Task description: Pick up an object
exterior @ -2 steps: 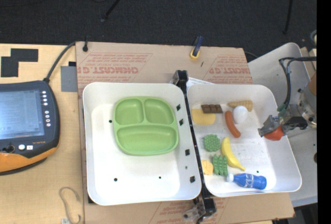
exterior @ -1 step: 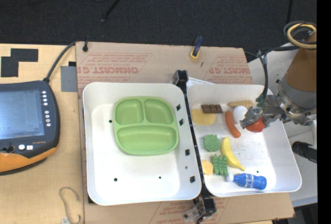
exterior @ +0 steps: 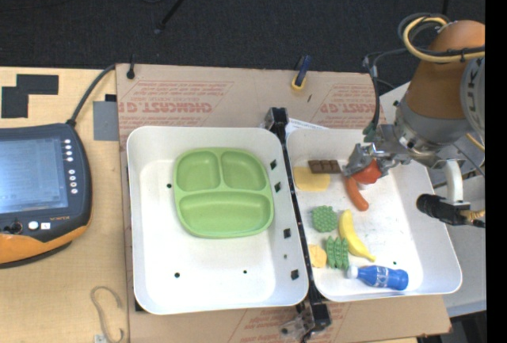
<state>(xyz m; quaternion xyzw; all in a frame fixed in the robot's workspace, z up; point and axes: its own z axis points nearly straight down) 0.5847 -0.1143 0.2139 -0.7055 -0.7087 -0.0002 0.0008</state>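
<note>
- Gripper (exterior: 366,165), right of centre in the frame, is over the upper part of the right bin (exterior: 432,254); something red-orange sits at its tip, touching the upper end of the carrot, but whether it is gripped cannot be told from this slant.
- Bottle (exterior: 382,277), lower right, lies on its side near the bin's front wall: blue, white cap to the left. Likely light, hard and rounded, so apt to roll; best taken across the body.
- Green ridged piece (exterior: 337,252) and a small yellow piece (exterior: 317,256) lie just left of the bottle. Probably light plastic toys; the yellow one is flat and low, hard to get fingers around.
- Banana (exterior: 353,235), above the bottle, is curved and smooth. Judged stiff and light; a grasp across its middle suits it.
- Green knobbly piece (exterior: 322,218) sits just left of the banana; its rough surface should resist slipping.
- Carrot (exterior: 356,194), orange, slanted, lies beneath the gripper. Narrow and stiff by its look; grasp across the short axis, mid-length.
- Yellow slab (exterior: 311,180) and a brown bar (exterior: 323,167) touch near the divider; both flat, awkward to pinch.
- Green tray (exterior: 223,192) rests in the left bin (exterior: 150,254); broad, graspable only by its rim.
</note>
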